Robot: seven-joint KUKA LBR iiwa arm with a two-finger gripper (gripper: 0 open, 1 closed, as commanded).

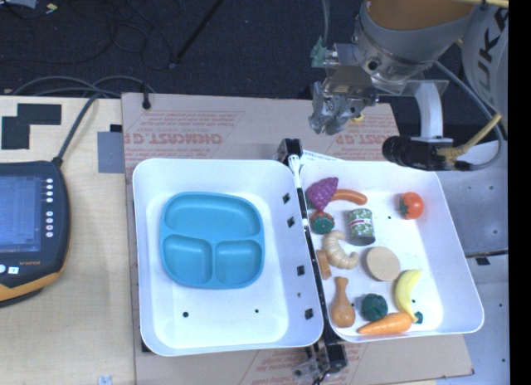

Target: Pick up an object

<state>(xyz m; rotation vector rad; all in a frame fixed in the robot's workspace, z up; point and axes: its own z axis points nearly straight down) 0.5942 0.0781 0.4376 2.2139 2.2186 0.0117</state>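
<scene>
My gripper (330, 118) hangs above the bench just behind the back edge of the right bin (452, 234), with nothing seen in it. The right bin holds several toy foods: purple grapes (322, 192), an orange sausage (348, 197), a red tomato (411, 205), a small green can (360, 226), a pale croissant (338, 250), a tan round disc (383, 263), a yellow banana (405, 290), a chicken drumstick (342, 304), a dark green lump (373, 306) and a carrot (386, 324).
The left bin (149, 292) holds a blue divided plate (213, 238). A black clip strip (303, 234) runs between the two bins. A teach pendant (29, 221) lies at the far left on the bench.
</scene>
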